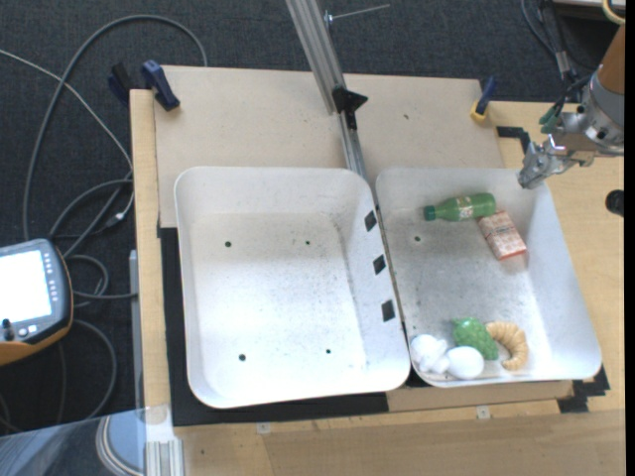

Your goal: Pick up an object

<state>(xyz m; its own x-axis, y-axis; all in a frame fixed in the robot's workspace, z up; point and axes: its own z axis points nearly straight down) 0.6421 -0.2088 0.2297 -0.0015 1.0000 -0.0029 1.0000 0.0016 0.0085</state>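
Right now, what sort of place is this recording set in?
Likely a robotics lab bench: two white bins on a clamped board, loose cables over dark carpet, and a teach pendant at the left edge.

The arm (615, 87) is cut off by the right edge; the gripper (533, 172) is too small to read.

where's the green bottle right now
The green bottle lies on its side near the far edge of the right bin, just left of the small red-and-white box.
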